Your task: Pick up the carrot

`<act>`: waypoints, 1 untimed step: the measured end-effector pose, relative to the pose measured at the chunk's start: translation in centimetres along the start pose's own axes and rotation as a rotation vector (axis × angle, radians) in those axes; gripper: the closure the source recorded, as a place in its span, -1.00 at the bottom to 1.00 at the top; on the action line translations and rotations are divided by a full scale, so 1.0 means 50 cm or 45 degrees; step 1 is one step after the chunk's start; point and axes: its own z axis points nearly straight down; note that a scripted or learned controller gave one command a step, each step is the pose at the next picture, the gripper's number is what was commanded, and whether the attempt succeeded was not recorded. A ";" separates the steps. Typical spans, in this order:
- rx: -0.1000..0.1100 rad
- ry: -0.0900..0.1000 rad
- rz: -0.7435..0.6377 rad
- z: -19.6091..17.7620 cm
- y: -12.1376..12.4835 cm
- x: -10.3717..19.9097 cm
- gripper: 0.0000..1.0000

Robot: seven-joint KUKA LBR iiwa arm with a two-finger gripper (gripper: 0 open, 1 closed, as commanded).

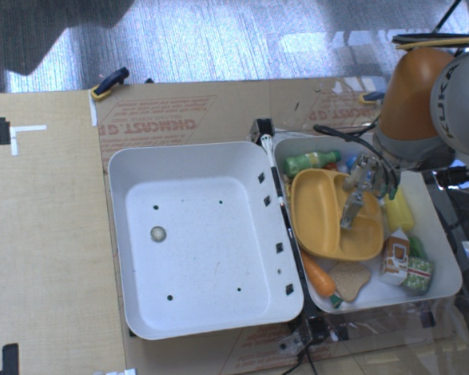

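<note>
My claw (353, 207) hangs over the yellow bowl (326, 216) in the right bin (442, 272). I cannot tell how it is set, and nothing shows in its grasp. The carrot (319, 278) lies apart from me, at the bin's near left edge, just beside the bowl's rim and touching a slice of bread (351, 279). The left bin (198, 241) holds 1 small round thing (158, 234). By my judgement the pick is not yet begun: reaching the carrot, closing on it and lifting all remain.
</note>
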 end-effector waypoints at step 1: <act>-0.057 -0.030 0.342 -0.064 -0.066 0.098 -1.00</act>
